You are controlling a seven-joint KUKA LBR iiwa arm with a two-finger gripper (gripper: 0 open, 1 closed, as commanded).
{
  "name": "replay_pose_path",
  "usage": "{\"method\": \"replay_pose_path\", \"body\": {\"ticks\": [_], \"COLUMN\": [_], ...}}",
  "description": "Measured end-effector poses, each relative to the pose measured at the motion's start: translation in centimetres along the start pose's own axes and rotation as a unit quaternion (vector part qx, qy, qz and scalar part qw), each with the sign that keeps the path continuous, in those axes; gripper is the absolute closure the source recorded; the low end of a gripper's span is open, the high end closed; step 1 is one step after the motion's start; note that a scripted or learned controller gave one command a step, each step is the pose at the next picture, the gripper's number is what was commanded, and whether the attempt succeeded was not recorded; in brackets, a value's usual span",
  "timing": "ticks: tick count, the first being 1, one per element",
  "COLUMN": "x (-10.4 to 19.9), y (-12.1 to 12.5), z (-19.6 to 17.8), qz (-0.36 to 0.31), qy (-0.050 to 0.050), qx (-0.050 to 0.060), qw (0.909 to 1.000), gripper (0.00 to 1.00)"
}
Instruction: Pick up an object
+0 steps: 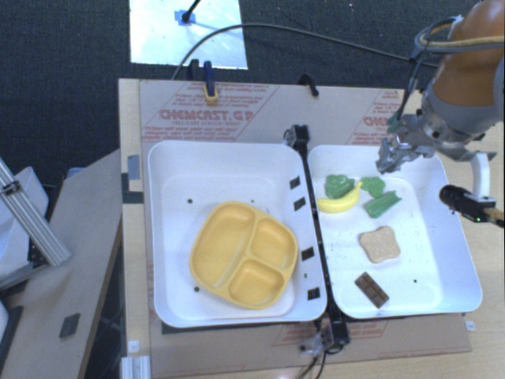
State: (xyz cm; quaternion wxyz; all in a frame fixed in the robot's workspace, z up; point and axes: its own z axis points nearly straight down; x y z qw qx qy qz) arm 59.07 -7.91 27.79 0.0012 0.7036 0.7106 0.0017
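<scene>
The right bin (442, 290) holds a yellow banana (339, 202), a green leafy piece (339, 185), a smaller green piece (372, 185), a green pod (382, 204), a slice of bread (380, 245) and a brown chocolate bar (371, 289). My gripper (389, 161) hangs over the bin's far edge, just above and right of the green pieces, with nothing seen between its fingers.
The left bin (173, 180) holds a yellow divided plate (243, 254). A black clip strip (306, 212) runs between the bins. The orange-banded arm (473, 46) comes in from the upper right. A black part (465, 202) sticks over the right bin's rim.
</scene>
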Motion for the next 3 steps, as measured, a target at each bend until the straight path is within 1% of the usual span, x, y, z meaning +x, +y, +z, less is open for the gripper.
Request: {"method": "replay_pose_path", "body": {"ticks": [2,3], "x": [10.3,14.7], "y": [1.8,2.5], "z": [4.0,5.0], "qz": [0.000,0.001], "qy": [0.000,0.000], "qx": [0.002,0.001], "qw": [1.0000,1.0000], "gripper": [1.00,1.00]}}
